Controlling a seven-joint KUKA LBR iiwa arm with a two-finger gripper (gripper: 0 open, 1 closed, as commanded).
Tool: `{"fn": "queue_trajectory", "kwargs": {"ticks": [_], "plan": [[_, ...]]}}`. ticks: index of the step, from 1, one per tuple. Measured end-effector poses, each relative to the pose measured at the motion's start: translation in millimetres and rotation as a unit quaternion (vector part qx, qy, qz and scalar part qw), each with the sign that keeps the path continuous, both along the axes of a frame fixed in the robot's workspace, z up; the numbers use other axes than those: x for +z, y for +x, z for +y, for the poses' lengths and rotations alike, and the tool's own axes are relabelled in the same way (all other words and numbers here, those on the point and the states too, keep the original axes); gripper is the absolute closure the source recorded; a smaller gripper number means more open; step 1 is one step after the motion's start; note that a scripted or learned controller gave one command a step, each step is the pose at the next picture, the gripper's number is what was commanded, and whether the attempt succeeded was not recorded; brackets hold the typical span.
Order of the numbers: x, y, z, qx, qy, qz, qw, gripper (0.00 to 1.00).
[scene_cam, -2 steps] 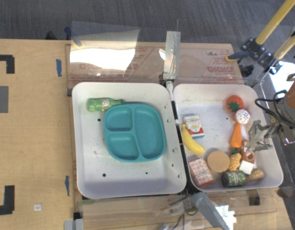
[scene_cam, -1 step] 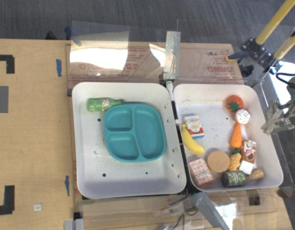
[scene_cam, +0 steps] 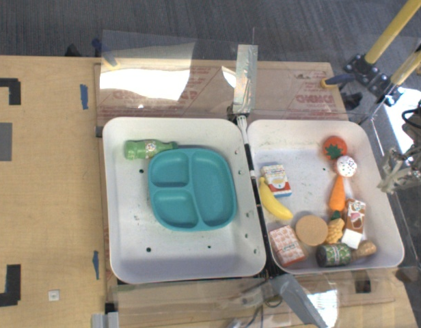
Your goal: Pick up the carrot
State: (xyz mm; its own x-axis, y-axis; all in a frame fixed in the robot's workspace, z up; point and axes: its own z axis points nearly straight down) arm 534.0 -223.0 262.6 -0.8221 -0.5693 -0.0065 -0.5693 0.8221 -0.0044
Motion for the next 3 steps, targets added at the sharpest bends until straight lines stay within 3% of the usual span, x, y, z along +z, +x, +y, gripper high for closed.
{"fn": "queue_trajectory", "kwargs": {"ticks": [3], "plan": [[36, 7, 3, -0.003, -0.0004, -0.015, 0.9999, 1.0]]}}
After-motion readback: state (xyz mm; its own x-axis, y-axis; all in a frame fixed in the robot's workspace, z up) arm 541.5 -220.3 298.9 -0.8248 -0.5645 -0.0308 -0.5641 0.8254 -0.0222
